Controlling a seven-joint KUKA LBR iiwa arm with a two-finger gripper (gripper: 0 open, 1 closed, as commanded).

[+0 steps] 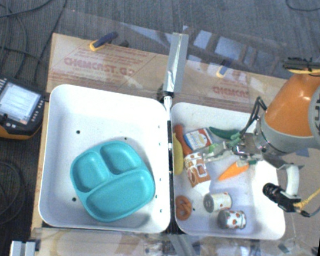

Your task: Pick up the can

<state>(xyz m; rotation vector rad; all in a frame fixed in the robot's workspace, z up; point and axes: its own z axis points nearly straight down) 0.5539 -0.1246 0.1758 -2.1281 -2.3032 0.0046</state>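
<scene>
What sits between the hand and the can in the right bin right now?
Only the carrot. The hand hovers near the right bin's far side, and the can lies on its side toward the near edge. The carrot lies across the gap between them, on the bin floor, so a descent from above looks unblocked.

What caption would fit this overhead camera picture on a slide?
Robot arm's hand hovers over a right bin of toy groceries, above the can; a teal divided plate fills the left bin.

A second can (231, 218) crowds the can (217, 201); above lies open.
</scene>
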